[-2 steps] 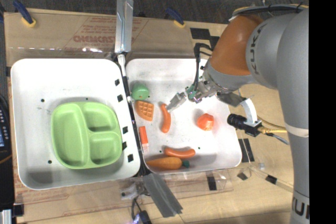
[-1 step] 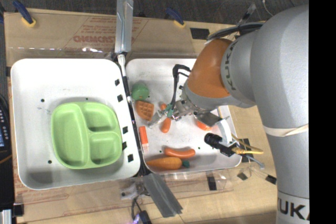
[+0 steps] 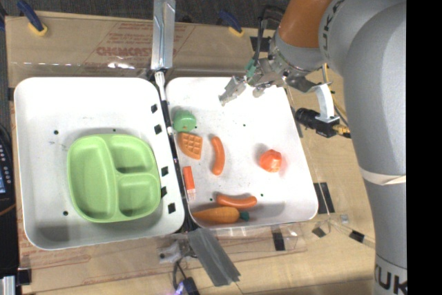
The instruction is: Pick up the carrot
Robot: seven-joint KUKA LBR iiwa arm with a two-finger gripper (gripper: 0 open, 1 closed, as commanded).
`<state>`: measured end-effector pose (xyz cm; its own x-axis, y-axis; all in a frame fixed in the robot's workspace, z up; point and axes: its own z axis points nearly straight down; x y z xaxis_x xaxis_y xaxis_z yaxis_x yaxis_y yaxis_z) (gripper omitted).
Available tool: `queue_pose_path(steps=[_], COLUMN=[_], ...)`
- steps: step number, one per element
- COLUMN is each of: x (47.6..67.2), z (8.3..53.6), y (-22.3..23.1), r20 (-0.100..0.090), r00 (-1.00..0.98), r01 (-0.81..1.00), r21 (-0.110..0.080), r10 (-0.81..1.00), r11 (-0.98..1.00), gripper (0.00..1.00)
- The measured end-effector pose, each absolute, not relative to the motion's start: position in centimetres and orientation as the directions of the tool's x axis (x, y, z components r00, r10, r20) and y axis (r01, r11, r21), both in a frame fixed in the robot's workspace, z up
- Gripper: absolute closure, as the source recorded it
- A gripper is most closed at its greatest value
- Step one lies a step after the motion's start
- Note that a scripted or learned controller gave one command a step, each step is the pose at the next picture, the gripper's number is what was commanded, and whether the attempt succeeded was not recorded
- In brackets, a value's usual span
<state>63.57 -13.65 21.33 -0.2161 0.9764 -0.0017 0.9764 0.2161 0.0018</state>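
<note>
Two white bins sit side by side on the bench: the left bin point(image 3: 34, 114) holds a green divided plate point(image 3: 114, 177), and the right bin point(image 3: 290, 148) holds a scatter of play food. The carrot point(image 3: 216, 215) lies on its side at the lower edge of the right bin, just under a sausage point(image 3: 236, 201) that looks to be touching it or nearly so. The gripper point(image 3: 233, 90) hangs at the upper part of the same bin, well apart from the carrot, with its fingers spread and nothing between them. The main risk, as I judge it, is crowding: the carrot rests tight against the bin's near wall and the sausage, so a finger coming down could land on the sausage, or strike the wall, and close on the wrong piece or on nothing. A second sausage point(image 3: 217, 155), a waffle point(image 3: 191, 145) and a small orange stick point(image 3: 188, 181) lie between gripper and carrot, and a low path across the bin could knock them. The carrot's rounded, tapering body could also roll or squirt out if gripped off centre. A tomato point(image 3: 271, 160) sits to the right, out of the way.
</note>
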Motion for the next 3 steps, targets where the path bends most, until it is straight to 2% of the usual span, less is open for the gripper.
queue_pose_path(steps=[1, 2, 3], x=[60.1, 53.0, 63.1], z=[9.7, 9.8, 9.9], y=[-9.7, -10.1, -13.7], r20=[-0.002, -0.001, -0.003], r00=[-0.254, -0.231, -0.047], r01=[0.967, 0.973, 0.999], r21=[0.006, 0.008, 0.012], r10=[0.967, 0.973, 0.999], r11=[0.254, 0.231, 0.047], gripper=[0.00, 0.00, 0.00])
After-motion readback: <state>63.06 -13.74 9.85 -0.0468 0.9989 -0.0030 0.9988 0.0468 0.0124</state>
